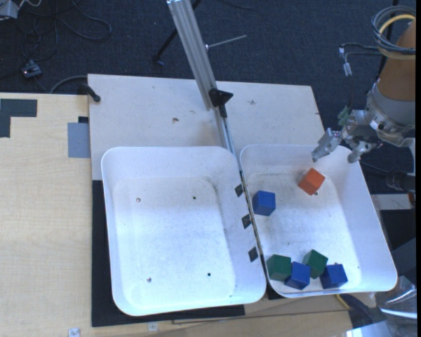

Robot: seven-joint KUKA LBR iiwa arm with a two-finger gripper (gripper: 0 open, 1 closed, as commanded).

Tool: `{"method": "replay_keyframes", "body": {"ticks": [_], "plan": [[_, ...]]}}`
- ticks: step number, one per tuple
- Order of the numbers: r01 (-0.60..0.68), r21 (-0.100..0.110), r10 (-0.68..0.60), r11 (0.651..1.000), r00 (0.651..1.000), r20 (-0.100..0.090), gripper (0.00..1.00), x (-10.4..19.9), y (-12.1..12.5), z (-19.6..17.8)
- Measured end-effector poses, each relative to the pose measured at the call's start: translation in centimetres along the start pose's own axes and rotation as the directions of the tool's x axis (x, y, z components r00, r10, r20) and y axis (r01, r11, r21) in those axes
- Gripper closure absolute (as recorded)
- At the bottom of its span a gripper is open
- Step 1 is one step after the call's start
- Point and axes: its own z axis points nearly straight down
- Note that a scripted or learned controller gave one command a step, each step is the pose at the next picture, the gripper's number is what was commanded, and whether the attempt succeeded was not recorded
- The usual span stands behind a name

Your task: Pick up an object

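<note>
We see the tool point(342, 146) spread open and holding nothing above the far edge of the right bin point(370, 209), the orange block point(311, 181) lying just below it, so the pick has not yet been made.

Orange block point(311, 182); blue cube point(264, 203); green blocks point(279, 266); white bins point(126, 167).

Six blocks point(311, 181) lie in the right bin point(379, 251), four clustered at its near edge
</note>
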Motion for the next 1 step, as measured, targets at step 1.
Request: {"method": "replay_keyframes", "body": {"ticks": [1], "plan": [[-0.006,-0.001,0.006,1.0,1.0,0.0,0.0,-3.39,2.86,16.16]]}}
